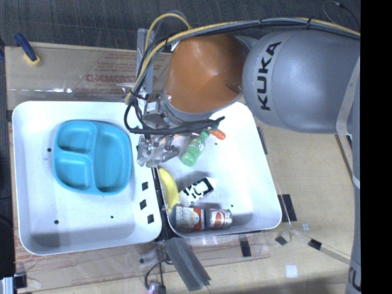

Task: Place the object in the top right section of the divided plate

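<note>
One blue divided plate (93, 155) in left bin (30, 164), four items in right bin (260, 182), hand (154, 150) grip unclear.

Bright even overhead light, soft shadows, slightly blurred throughout.

bench (306, 164): tan wood | floor (73, 5): dark grey carpet

plate (93, 156) blue | bins (37, 225) white | banana (169, 190) yellow | bottle (193, 150) green | arm (300, 84) grey, orange band
</note>
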{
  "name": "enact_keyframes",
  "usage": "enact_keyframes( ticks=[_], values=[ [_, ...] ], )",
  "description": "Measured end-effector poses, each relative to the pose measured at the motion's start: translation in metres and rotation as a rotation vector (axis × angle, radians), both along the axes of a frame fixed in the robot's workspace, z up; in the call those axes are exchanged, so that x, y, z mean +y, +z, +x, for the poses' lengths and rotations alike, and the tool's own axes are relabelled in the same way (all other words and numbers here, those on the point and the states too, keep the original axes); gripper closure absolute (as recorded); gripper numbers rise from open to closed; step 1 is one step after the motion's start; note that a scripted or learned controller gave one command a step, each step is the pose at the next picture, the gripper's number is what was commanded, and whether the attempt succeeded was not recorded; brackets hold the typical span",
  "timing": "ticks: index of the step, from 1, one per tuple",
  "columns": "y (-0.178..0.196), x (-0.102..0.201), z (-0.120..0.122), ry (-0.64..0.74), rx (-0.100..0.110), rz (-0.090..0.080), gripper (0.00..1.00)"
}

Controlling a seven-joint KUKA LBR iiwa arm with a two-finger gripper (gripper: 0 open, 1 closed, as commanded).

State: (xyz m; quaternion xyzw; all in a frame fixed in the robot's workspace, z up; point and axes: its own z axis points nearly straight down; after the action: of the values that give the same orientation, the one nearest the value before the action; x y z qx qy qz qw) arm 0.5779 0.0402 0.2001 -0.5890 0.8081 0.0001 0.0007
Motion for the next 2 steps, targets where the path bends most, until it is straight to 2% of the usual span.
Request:
enact_keyframes(
  ticks=[1, 2],
  values=[
    [-0.003, 0.035, 0.056, 0.335, 0.000, 0.001, 1.00],
    [-0.008, -0.037, -0.001, 0.285, 0.002, 0.000, 1.00]
  ],
)
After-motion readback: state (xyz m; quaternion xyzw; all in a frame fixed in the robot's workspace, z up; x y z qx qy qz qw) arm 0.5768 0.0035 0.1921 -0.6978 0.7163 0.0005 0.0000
